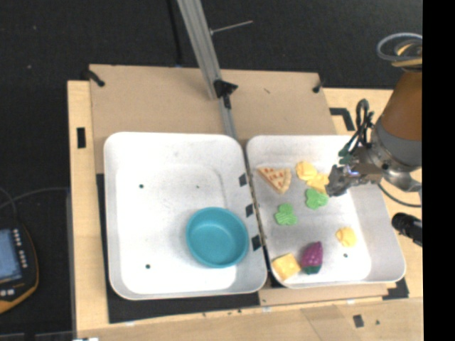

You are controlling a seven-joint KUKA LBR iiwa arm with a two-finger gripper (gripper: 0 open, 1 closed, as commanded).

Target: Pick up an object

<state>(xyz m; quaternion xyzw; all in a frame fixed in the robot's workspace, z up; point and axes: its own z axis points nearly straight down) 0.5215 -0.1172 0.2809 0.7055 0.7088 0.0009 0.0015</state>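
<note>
The gripper (337, 184) hangs low over the right bin (380, 251), its dark fingertips right against a green toy (316, 199) and a small yellow piece (318, 182) on its left, though whether it is spread or closed I cannot tell. Further left of it lie a waffle-patterned wedge (276, 177), another yellow piece (306, 170) and a second green toy (285, 215). Below it sit a yellow bit (345, 236), a purple fruit (311, 256) and a yellow block (286, 266), while a blue bowl (216, 236) rests far left in the left bin (142, 169).

Grey arm (398, 146), orange band (407, 112), black cables (361, 123), dark metal wrist.
</note>
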